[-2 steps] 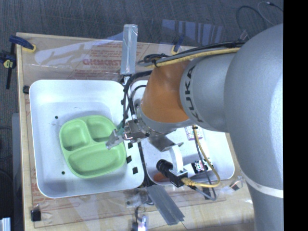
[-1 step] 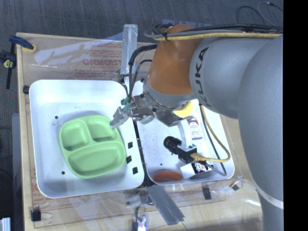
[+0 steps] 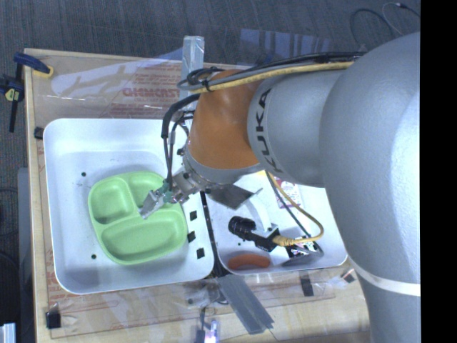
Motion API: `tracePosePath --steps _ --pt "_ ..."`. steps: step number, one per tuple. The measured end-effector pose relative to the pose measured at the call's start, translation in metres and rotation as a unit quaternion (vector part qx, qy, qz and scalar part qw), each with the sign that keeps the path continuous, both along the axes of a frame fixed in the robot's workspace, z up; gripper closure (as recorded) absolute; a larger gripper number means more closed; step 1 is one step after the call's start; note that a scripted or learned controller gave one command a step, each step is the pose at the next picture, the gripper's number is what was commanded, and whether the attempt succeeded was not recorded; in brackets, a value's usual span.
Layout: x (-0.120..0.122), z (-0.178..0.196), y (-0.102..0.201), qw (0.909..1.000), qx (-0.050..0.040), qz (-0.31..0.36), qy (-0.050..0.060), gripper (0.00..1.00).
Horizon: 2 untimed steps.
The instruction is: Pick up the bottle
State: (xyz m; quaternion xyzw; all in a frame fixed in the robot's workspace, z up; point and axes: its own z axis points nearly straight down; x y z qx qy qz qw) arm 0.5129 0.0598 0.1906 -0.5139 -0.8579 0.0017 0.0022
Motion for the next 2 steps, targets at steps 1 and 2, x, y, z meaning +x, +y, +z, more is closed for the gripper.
tracePosePath --steps 1,2 --pt "0.048 0.001 0.012 1.0000 0.0000 0.010 -0.001 0.00" --pt "0.046 0.002 0.027 0.9920 0.0005 0.127 0.000 0.00"
